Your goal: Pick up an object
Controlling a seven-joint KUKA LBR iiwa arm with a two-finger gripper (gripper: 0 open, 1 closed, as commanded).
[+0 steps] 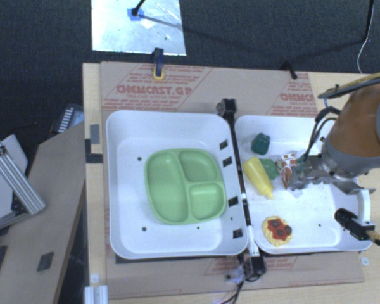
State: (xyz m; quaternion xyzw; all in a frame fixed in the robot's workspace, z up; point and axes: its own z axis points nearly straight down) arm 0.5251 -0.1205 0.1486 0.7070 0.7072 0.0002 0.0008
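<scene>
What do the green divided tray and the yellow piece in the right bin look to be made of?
Green divided tray: probably moulded plastic, matte pale green, with smooth rounded compartment walls and soft highlights. Yellow piece: likely plastic or rubber toy food, with an even saturated colour and a slight sheen; too small to tell which.

A robotics lab: 2 white bins (123,189) on a cardboard-covered bench (196,84), aluminium framing (12,176) alongside.

One fixed camera, high above the tabletop (196,81), looking down at a slant.

It stands far enough back to take in both white bins side by side, the left bin (123,170) and the right bin (316,217), with dark floor beyond; the arm (361,132) enters from the right edge.
</scene>
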